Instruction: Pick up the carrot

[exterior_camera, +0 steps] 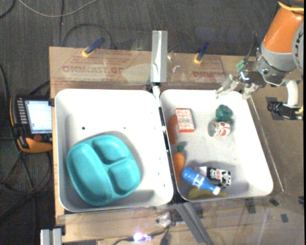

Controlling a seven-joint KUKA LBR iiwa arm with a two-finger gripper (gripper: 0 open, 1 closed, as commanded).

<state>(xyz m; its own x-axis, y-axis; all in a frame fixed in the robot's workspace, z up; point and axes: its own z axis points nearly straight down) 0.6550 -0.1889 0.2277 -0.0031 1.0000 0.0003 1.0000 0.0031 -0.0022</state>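
Note:
The carrot (179, 162) is orange with a small green top. It lies in the right bin (255, 152) against its left wall, pointing toward the front. My gripper (233, 89) hangs over the bin's far right corner, well away from the carrot and to its upper right. Its fingers (222, 90) are spread open with nothing between them.
A reddish-orange stick (172, 129) lies just behind the carrot, with a red-and-white box (184, 120) beside it. A blue bottle (198, 180), a black-and-white toy (219, 175), a can (220, 128) and a green lump (224, 112) share the bin. A teal divided plate (104, 168) sits in the left bin (76, 106).

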